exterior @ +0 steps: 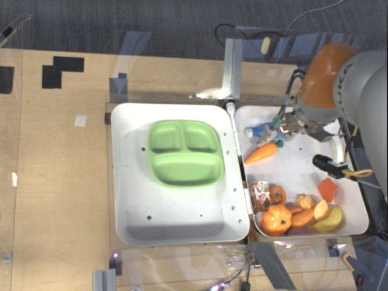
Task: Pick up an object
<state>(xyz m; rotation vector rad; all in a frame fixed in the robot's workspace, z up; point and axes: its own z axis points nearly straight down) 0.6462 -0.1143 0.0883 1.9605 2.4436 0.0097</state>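
Carrot (pixel 262 153) is lying in the right bin (pixel 357 190), tip pointing toward the green tray (pixel 184 152) in the neighbouring bin, leafy end nearest the gripper (pixel 285 126). It is looking like light, stiff, smooth plastic, likely to roll, so gripping across the thick end seems best. Whether the pincer is released or clenched, I cannot tell; it is hovering just beyond the carrot.

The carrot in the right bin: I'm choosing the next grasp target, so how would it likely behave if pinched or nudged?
The carrot looks like a smooth, tapered toy, so it is probably stiff and light. Its round cone shape suggests it could roll or pivot if nudged sideways. The taper may let it slip out toward the thin end, so a pinch across the thick middle seems safer. It lies apart from the end effector.
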